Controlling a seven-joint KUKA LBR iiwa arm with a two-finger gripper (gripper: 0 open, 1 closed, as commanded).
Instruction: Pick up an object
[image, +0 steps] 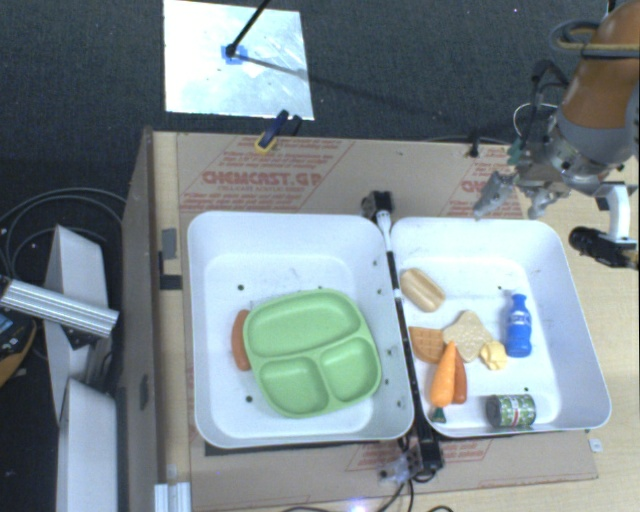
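My gripper (513, 200) hangs open above the far edge of the right bin (570, 300), with nothing between its fingers. In that bin lie a blue bottle (517, 324), a hot dog bun (422, 289), a slice of bread (466, 333), a waffle piece (425, 343), a carrot (445, 374), a small yellow piece (492, 354) and a green can (511, 410) on its side. All of them are nearer the camera than the gripper.
The left bin (215, 280) holds a green divided plate (311, 352) with a sausage (240, 340) beside its left rim. A black clamp (380, 205) sits at the far end of the seam between the bins. Cardboard lies under both bins.
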